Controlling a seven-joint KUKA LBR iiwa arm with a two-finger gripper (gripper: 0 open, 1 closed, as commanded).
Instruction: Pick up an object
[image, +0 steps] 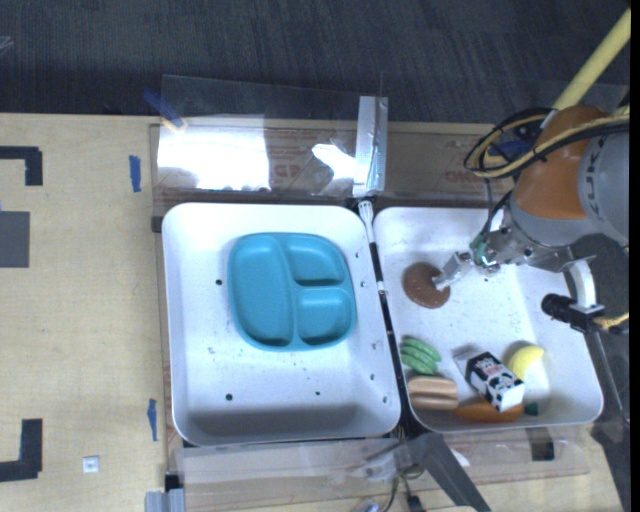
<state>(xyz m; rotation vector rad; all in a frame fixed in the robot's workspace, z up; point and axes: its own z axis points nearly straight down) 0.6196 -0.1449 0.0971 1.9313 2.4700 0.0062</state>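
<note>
Because the task names no particular object, the likeliest target is the one nearest the hand (452, 270): a flat brown disc (427, 285), cookie-like, lying in the right bin (560, 340) just beyond the fingertips on the side away from the arm. It rests flat on the white floor with bare space all round it, which makes it easy to reach — though, being so low, it probably offers little edge for two fingers to catch. The hand slants down toward it from the arm's side, and its tip appears to touch or nearly touch the disc's near rim; I cannot tell which. Nor can I tell how far the fingers are spread — they are too small and foreshortened — and nothing is seen between them, so I judge that no grasp has been made.

Farther from the hand, along the bin's front edge, the other candidates crowd together: a green vegetable (420, 353), a hot-dog bun (432, 390), a small black-and-white cow-patterned block (492, 373), a yellow lemon (527, 362) and an orange carrot (490, 409). They touch one another, so picking one cleanly looks harder.

Across the divider, well apart from the hand, the left bin (190, 330) holds a blue divided tray (292, 290). Both bins sit on the wooden worktop (75, 300).
</note>
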